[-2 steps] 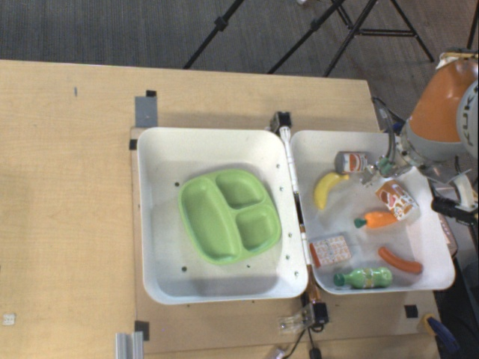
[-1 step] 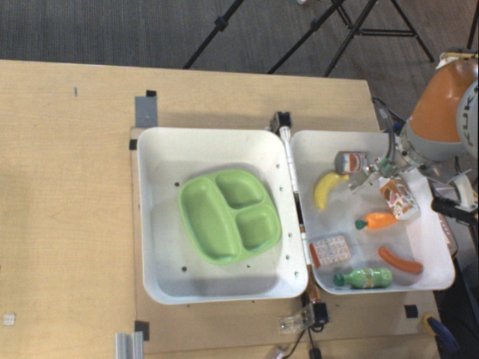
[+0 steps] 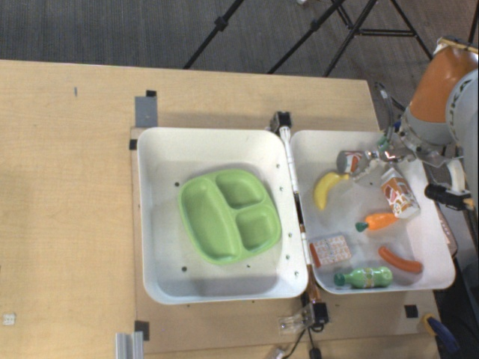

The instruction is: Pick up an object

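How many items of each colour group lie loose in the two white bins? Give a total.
Green: 2, the green three-compartment plastic tray and the green plastic bottle
Yellow: 1, the yellow toy banana
Orange or red: 2, the orange toy carrot and the red toy sausage
Printed packs: 2, the flat patterned packet and the white-and-orange pouch
Total: 7

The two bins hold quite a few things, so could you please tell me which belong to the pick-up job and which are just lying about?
For the job:
hand
banana
carrot
sausage
green bottle
snack packet
small box
can

Lying about:
green divided plate
tripod legs
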You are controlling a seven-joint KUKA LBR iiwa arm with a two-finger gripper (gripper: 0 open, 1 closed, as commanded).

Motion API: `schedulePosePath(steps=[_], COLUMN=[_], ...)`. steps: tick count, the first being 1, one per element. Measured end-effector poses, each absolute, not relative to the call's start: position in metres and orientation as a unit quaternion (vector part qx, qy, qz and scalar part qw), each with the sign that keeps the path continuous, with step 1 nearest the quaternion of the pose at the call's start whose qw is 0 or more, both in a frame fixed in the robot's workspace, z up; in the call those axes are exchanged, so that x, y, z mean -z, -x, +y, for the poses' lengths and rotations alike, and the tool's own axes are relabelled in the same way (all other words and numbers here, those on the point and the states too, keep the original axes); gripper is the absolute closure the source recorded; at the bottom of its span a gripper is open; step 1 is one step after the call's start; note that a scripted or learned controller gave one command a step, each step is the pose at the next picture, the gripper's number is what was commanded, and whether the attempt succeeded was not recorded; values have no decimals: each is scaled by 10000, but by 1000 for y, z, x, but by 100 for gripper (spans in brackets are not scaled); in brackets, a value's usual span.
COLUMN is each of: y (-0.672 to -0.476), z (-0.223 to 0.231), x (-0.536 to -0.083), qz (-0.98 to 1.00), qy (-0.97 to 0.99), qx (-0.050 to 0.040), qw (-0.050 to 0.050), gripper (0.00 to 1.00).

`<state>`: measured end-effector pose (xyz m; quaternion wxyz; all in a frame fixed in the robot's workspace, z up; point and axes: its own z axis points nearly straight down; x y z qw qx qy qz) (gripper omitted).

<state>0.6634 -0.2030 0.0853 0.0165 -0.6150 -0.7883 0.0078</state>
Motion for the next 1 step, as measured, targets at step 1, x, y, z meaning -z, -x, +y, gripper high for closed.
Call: schedulePosePath(steps=[1], y=[-626], z=[-205], x=[-103], qz=[-8505], qy=[5260], qx=[16], qw=[-43], gripper=[0])
